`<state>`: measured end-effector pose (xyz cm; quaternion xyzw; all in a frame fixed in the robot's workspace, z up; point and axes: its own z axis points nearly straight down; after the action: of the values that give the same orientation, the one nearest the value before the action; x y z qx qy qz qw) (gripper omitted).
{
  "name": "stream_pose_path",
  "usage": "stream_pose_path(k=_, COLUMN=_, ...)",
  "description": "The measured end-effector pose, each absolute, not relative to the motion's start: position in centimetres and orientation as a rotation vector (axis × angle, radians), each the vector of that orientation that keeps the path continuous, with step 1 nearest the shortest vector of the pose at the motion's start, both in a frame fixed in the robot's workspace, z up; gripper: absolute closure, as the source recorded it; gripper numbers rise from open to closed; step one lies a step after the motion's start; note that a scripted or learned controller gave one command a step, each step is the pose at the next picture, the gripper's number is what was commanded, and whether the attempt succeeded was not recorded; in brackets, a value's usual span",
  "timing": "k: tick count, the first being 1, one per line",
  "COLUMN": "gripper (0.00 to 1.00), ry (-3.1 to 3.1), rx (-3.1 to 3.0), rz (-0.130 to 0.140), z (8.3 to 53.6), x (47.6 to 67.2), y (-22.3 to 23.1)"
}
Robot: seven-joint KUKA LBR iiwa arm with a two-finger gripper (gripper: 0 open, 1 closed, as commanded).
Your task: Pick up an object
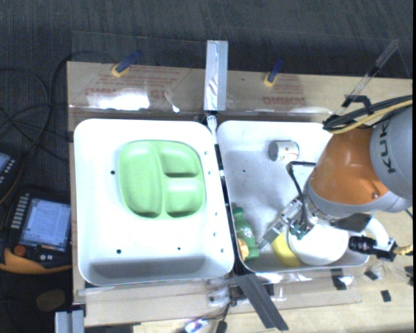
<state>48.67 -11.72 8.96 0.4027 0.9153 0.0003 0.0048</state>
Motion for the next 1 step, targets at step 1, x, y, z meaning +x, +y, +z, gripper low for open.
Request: stream_pose_path(k=1, gripper=1.00, ry=2.859, rx=1.260, rz=0.010, z=10.13, x=48.97, y=-11.62)
